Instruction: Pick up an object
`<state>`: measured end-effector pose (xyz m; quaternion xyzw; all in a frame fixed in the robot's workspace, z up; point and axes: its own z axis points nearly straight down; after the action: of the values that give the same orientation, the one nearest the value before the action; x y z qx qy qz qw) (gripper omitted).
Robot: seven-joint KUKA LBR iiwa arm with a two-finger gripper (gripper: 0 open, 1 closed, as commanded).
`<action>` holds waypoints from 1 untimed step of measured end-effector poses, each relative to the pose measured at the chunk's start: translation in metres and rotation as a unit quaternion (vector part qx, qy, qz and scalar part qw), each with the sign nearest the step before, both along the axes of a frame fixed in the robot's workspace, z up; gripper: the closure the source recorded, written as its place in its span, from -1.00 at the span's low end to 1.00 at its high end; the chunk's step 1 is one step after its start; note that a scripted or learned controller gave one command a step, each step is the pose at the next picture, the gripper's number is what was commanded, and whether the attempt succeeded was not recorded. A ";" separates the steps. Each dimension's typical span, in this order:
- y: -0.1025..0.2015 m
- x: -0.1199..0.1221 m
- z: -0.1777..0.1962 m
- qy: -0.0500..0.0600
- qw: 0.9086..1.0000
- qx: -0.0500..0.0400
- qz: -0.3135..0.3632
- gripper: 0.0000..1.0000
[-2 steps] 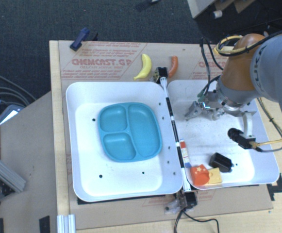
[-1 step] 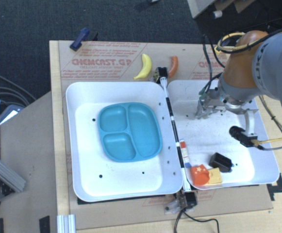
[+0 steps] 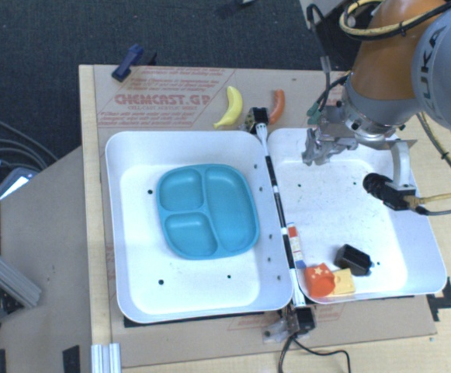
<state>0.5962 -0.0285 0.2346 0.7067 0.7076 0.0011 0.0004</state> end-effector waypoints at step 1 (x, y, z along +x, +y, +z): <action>0.055 0.061 0.000 0.001 1.000 0.000 0.000 1.00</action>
<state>0.6567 0.0264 0.2342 0.7067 0.7075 0.0006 0.0002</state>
